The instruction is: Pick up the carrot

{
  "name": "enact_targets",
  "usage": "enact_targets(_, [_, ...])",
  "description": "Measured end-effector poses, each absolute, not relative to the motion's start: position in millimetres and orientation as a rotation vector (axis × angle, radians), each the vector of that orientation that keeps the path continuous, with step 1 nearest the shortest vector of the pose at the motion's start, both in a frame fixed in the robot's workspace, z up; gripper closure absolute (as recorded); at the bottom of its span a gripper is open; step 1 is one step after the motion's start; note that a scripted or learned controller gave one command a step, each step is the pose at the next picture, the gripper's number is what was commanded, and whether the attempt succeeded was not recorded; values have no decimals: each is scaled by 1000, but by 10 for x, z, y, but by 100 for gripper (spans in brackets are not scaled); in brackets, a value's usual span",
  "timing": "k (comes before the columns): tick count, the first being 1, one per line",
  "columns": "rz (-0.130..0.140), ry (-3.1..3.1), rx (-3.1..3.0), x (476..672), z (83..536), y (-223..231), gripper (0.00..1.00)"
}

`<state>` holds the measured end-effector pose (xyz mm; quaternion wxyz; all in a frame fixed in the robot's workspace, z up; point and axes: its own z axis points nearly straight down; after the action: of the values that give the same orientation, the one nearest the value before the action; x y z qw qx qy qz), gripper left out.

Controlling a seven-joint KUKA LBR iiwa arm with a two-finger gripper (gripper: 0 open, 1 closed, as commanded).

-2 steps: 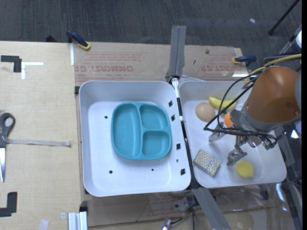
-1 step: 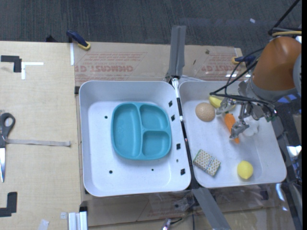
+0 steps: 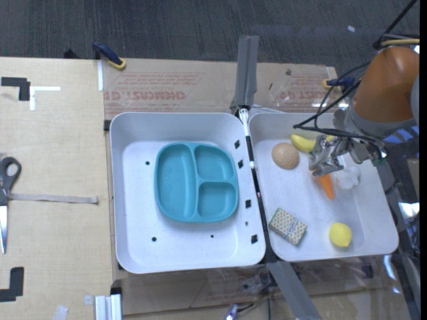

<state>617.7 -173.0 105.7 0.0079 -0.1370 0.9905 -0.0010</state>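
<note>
In the right bin (image 3: 373, 245) we see the gripper (image 3: 325, 162) over the carrot (image 3: 327, 186), near its back edge; a teal divided plate (image 3: 197, 181) occupies the left bin (image 3: 127, 199).

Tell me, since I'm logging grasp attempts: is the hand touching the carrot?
Cannot tell. In the camera view the hand overlaps the carrot's upper end, hiding any contact or gap.

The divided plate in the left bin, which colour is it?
The divided plate is teal blue, seen best in the camera view.

Banana (image 3: 303, 142) and egg (image 3: 285, 156) beside carrot (image 3: 326, 185)
</note>
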Motion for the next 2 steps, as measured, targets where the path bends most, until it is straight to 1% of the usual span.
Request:
enact_targets(1, [-1, 3074, -612, 6187, 2030, -1728, 100])
enact_targets(2, [0, 3123, -313, 5319, 924, -1347, 100])
